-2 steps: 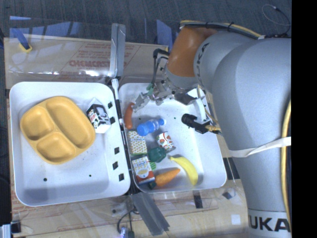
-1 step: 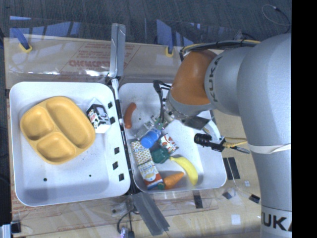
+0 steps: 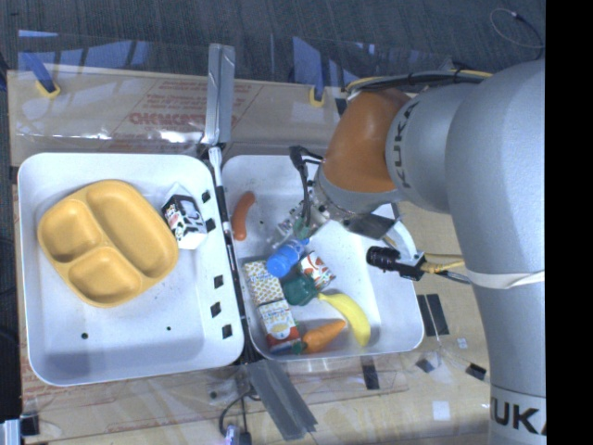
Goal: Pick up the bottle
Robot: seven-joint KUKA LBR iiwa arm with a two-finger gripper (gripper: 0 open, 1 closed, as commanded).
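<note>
Bottle (image 3: 286, 260) in right bin (image 3: 400, 327), approx mid-bin: blue, lying tilted, cap end toward upper right. Touching or overlapping a dark green item (image 3: 299, 291) just below it; can w/ red-and-white label (image 3: 317, 269) right beside it.

Gripper (image 3: 301, 219) just above the bottle, low in the bin, pointing down-left. Tips close to the bottle's upper end, maybe touching; can't tell. Whether wide, narrow or clamped on anything: can't tell, too small and cluttered there. Bottle not seen between the tips.

Other stuff in right bin: banana (image 3: 350, 313) to lower right of bottle, carrot (image 3: 322, 336) below that near front wall, small printed carton (image 3: 265, 282) left of the green item, second carton (image 3: 278, 321) just below the first, sausage (image 3: 242, 214) standing apart near upper left by the divider.

Left bin (image 3: 56, 350): yellow three-compartment tray (image 3: 106, 241) at centre-left, black-and-white carton (image 3: 185, 217) tilted just beside tray's right edge, near the divider.

Arm (image 3: 463, 156) in from right, orange band (image 3: 363, 146) above wrist, over right bin's upper right part. Black cable connector (image 3: 394, 260) sticking out below wrist, over bin's right side.
</note>
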